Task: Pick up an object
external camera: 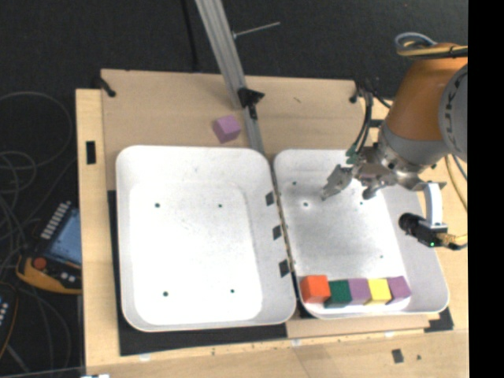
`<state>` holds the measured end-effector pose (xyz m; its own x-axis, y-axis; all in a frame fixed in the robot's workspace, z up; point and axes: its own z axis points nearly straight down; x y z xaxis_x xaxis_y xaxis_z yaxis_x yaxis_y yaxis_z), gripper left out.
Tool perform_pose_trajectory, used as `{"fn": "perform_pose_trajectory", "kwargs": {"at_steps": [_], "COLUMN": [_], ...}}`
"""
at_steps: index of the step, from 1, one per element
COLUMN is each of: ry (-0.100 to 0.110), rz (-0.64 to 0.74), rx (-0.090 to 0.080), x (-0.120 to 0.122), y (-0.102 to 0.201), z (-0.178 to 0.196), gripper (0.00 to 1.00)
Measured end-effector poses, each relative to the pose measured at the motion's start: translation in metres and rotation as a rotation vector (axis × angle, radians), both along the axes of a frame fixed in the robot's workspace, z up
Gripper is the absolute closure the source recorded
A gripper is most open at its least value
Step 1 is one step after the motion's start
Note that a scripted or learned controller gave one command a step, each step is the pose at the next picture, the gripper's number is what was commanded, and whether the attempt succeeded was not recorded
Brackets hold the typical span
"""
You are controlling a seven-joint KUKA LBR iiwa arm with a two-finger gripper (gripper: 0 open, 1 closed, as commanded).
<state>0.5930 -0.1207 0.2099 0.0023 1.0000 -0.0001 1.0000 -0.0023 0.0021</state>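
Observation:
Several blocks stand in a row along the front wall of the right bin (339, 235): an orange block (316, 287), a green block (339, 292), a purple block (359, 290), a yellow block (379, 290) and a second purple block (398, 287). My gripper (351, 186) hangs over the back of this bin, well behind the row. Its fingers (334, 184) are spread open with nothing between them. Another purple block (227, 128) lies on the bench behind the left bin (197, 235).
A slanted metal pole (224, 46) rises from a clamp at the back between the bins. Black clips (279, 231) sit along the seam where the bins meet. Cables and a hand-held pendant (55, 250) lie on the floor to the left of the bench.

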Motion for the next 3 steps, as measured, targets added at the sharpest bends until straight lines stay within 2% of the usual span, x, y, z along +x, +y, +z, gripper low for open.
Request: {"fn": "perform_pose_trajectory", "kwargs": {"at_steps": [1, 2, 3], "ry": [-0.001, -0.008, 0.005], "rz": [-0.001, 0.004, 0.008], "rx": [-0.001, -0.003, 0.001], "x": [-0.045, -0.072, -0.003], "y": [-0.039, -0.038, 0.021], "z": [-0.113, 0.046, -0.079], "gripper": [0.00, 0.00, 0.00]}}
